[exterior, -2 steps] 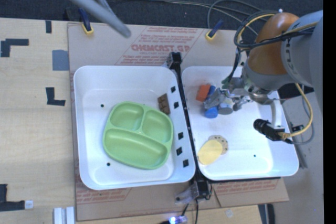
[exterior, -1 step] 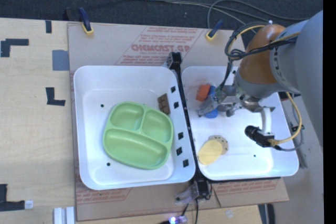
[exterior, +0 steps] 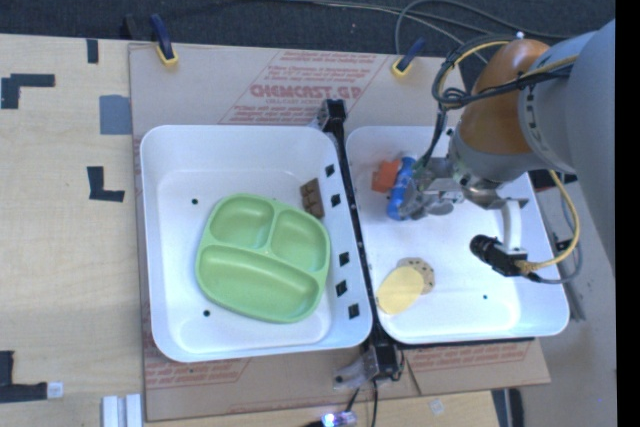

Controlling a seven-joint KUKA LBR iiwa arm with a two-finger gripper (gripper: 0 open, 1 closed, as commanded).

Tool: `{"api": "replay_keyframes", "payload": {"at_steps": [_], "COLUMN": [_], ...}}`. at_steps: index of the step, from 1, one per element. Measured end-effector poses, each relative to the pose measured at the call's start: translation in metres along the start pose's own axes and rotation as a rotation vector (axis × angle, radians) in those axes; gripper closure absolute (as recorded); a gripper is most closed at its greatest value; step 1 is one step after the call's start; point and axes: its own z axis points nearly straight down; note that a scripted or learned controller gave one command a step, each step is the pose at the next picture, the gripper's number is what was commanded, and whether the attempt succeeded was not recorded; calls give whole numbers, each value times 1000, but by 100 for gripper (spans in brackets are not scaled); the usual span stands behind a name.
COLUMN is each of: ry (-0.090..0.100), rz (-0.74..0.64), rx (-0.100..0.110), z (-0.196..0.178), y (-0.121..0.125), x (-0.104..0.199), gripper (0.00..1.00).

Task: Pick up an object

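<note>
- You see the bench, pale wood, with a brown cardboard sheet lying on it under both bins; two yellow-and-blue clamps pin the sheet at its far edge.
- Your arm, grey with an orange band, reaches in from the right and hangs over the right bin, with cables looping around its wrist.
- The left bin sits just beside the right one, their inner walls touching along a dark strip.
- In the left bin you have a green divided plate, lying flat near the middle and turned at a slant.
- The gripper is low in the far half of the right bin, pointing toward the left. You cannot tell how its fingers stand, because the wrist hides them.
- A blue object lies right against the gripper's left side; you cannot tell whether it is gripped or just touching.
- An orange object sits just beside the blue one, toward the bin's far left corner.
- A yellow round object with a speckled tan piece at its far edge lies in the near left part of the right bin, well apart from the gripper.
- A small brown block rests in the left bin, near its right wall, just beyond the plate.
</note>
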Motion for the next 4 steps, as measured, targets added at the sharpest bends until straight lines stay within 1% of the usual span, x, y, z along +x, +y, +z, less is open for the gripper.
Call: {"api": "replay_keyframes", "payload": {"at_steps": [1,2,4], "ry": [-1,0,2], "rz": [1,1,-4], "rx": [-9,-5,-2], "z": [-63,-82,-69], "y": [1,2,0], "x": [1,1,110], "gripper": [100,100,100]}}
